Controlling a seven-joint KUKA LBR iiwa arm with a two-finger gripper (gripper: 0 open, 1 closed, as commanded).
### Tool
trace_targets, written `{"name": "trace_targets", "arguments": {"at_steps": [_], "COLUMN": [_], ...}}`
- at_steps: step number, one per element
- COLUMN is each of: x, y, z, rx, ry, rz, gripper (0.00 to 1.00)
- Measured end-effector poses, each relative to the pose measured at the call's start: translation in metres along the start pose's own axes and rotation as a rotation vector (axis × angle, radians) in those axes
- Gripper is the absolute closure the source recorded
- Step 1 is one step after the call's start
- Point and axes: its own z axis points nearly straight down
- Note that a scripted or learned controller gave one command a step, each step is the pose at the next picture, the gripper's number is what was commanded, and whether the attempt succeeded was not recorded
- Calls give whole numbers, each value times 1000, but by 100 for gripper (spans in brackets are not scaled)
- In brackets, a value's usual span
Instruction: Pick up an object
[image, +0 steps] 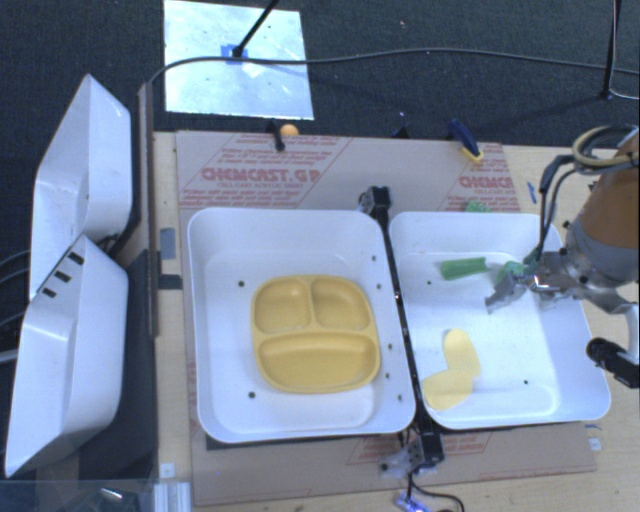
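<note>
- The left bin (215, 330) holds a yellow divided tray (315, 333) near its middle.
- The right bin (570, 395) holds a flat yellow piece (455, 368) toward its near left side and a green object (464, 267) toward the far side.
- The gripper (503, 292) hangs over the right bin just right of the green object, fingers spread, nothing between them.

Single fixed camera, mounted high, looking down at a slant. Worktop (300, 160) and both white bins (230, 240) fit in frame, medium distance; arm (605, 215) enters from right edge.
</note>
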Motion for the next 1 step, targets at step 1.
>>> {"name": "trace_targets", "arguments": {"at_steps": [1], "x": [-18], "y": [37], "z": [-20], "rx": [-3], "ry": [-1], "rz": [-1], "gripper": [0]}}
